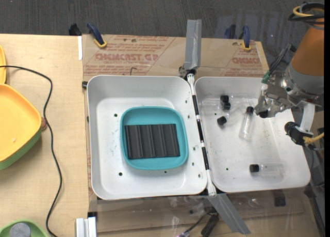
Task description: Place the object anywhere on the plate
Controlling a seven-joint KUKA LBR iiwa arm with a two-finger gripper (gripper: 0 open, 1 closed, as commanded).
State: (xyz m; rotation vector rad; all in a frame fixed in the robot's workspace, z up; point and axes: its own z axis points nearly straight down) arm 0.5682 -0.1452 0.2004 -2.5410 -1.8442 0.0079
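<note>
A teal plate (153, 139) with a dark ridged insert lies in the middle of the left bin (103, 127). Several small clear vials with black caps lie in the right bin (289, 179). One vial (225, 100) is near the back and a black cap (221, 121) sits just in front of it. A longer vial (246, 125) rests mid-bin, and another vial (262, 168) lies near the front. My gripper (264, 109) hangs over the right bin's back right part, just right of the longer vial's capped end.
A grey divider clamp (193, 47) stands upright behind the seam between the bins. Stacked yellow and green dishes (15, 127) and a black cable (51, 143) lie on the wooden bench to the left. Cardboard (134, 52) lies behind the bins.
</note>
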